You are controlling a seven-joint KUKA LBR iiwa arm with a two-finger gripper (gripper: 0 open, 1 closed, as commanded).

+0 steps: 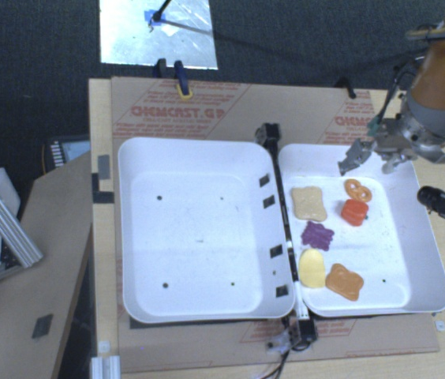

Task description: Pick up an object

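From my remote seat I look down on a bench with two shallow white bins side by side. The left bin (pixel 199 235) holds nothing I could pick; every candidate lies in the right bin (pixel 412 251), which I judge is simply the source side for this try. Going left to right there: a tan toast-shaped piece (pixel 309 203) near the bin's left wall, a purple piece (pixel 317 234) just below it, a pale yellow piece (pixel 312 268) toward the near-left corner, an orange-brown piece (pixel 344 281) beside it near the front edge, then a small pretzel (pixel 357 189) with a red-orange piece (pixel 353 212) touching or just beside it, toward the far edge. They lie loosely apart, which should leave room for fingers. The gripper (pixel 368 155) hangs over the bin's far edge, above the pretzel, carrying nothing; its fingers look spread. The arm (pixel 443 85) slants in from the right, wrist tilted down toward the bin.
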